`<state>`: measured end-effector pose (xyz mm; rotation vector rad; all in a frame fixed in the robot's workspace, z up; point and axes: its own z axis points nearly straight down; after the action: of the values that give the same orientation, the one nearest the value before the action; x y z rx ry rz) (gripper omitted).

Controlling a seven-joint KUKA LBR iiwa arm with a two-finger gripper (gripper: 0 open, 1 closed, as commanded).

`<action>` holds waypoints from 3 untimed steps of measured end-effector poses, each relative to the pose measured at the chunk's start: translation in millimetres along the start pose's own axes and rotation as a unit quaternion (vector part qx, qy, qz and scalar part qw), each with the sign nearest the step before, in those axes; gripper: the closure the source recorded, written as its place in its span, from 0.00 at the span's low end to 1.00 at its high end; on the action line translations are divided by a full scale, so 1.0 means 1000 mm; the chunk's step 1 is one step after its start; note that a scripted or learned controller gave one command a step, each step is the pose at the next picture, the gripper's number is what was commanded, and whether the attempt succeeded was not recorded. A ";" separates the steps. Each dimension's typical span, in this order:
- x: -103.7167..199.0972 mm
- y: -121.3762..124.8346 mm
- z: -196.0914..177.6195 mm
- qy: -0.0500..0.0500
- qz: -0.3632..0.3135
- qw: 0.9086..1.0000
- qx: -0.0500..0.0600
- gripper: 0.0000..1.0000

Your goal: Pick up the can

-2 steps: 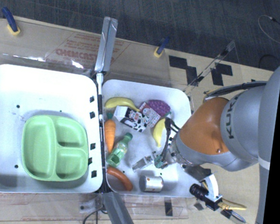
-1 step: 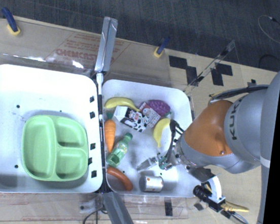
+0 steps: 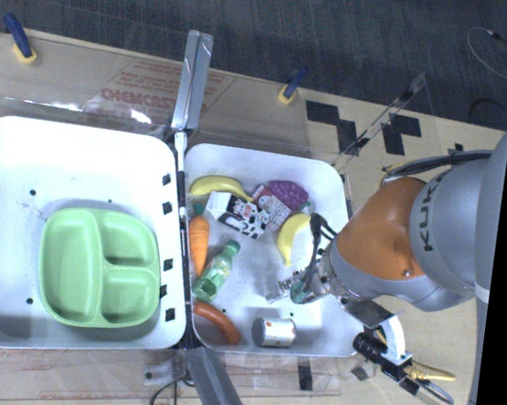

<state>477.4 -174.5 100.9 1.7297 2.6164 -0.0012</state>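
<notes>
The can [image 3: 274,331] is a small silver cylinder lying on its side near the front edge of the right bin [image 3: 350,205]. My gripper [image 3: 291,290] reaches in from the right and hangs low over the bin floor, just behind the can and apart from it. Nothing shows between it and the can. The grey arm with its orange band [image 3: 380,241] covers the bin's right wall.
Around the gripper lie a yellow banana [image 3: 288,236], a green bottle [image 3: 215,270], a carrot [image 3: 197,241], an orange sausage [image 3: 217,323], a second banana [image 3: 219,185], a printed box [image 3: 254,214] and a purple item [image 3: 286,192]. The left bin holds a green divided tray [image 3: 101,268].
</notes>
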 end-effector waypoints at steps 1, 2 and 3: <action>0.000 0.000 0.000 0.000 0.000 1.000 0.000 0.00; 0.063 0.035 0.009 0.003 -0.024 1.000 0.002 0.00; 0.000 -0.001 0.009 0.002 -0.007 1.000 0.001 0.00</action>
<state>476.5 -174.6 91.9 1.7136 2.6334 0.0000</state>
